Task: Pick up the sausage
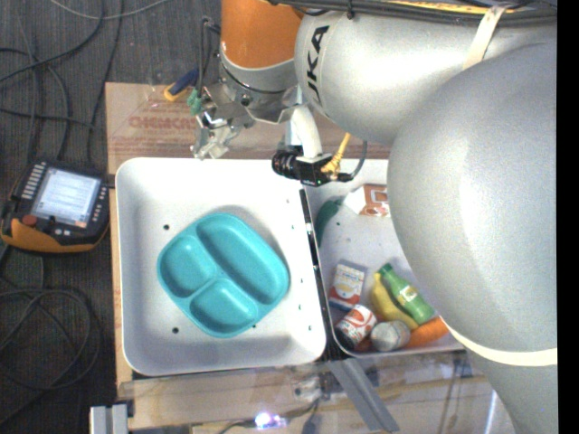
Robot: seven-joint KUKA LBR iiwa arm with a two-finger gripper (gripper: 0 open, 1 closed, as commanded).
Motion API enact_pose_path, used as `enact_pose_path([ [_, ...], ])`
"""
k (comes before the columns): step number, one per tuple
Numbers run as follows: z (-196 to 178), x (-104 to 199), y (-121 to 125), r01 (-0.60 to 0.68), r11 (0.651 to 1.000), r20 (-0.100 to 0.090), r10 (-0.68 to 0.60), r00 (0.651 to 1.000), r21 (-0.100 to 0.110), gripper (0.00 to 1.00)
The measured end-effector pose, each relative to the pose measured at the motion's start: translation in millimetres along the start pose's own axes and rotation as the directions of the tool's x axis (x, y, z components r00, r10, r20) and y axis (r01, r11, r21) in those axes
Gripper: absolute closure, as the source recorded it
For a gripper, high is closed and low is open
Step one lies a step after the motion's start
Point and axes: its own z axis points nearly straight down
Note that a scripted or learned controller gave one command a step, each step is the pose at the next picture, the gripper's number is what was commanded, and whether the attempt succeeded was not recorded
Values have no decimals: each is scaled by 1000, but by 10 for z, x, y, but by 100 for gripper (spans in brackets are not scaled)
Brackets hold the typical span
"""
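A KUKA arm's gripper (pixel 213 132) hangs over the far rim of the left bin (pixel 127 269), above a strip of cardboard (pixel 145 120) on the counter. That puts it well away from the right bin (pixel 362 233), where the goods are heaped. Whether the gripper is open or closed cannot be told at this slant and size, and nothing can be seen in its hold. The left bin carries one thing, a teal divided plate (pixel 224 272) lying flat near its middle, which looks like a ready landing spot for whatever gets lifted. The clutter sits in the right bin's near corner: a can (pixel 357 324), a small carton (pixel 348 283), a banana (pixel 387 301) and a green bottle (pixel 407 297), all touching or just beside one another. The arm's broad grey body covers much of that bin. The sausage cannot be picked out with certainty. The likeliest candidate is an orange piece (pixel 432 330) tucked against the bottle at the edge of the arm's bulk, though it may be something else. On that reading the pick is not yet begun. The arm would have to cross to the other bin and work into a tight pile, where neighbours could be nudged or grabbed by mistake. A control tablet (pixel 59 202) rests on the floor beside the counter.
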Motion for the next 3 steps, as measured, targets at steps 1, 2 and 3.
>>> enact_pose_path([
  [1,240,13,120,312,950,0,-312,950,0,100],
  [2,-160,-608,-172,216,976,-1,-216,976,-2,100],
  [3,255,-680,-141,740,672,0,-740,672,-4,100],
])
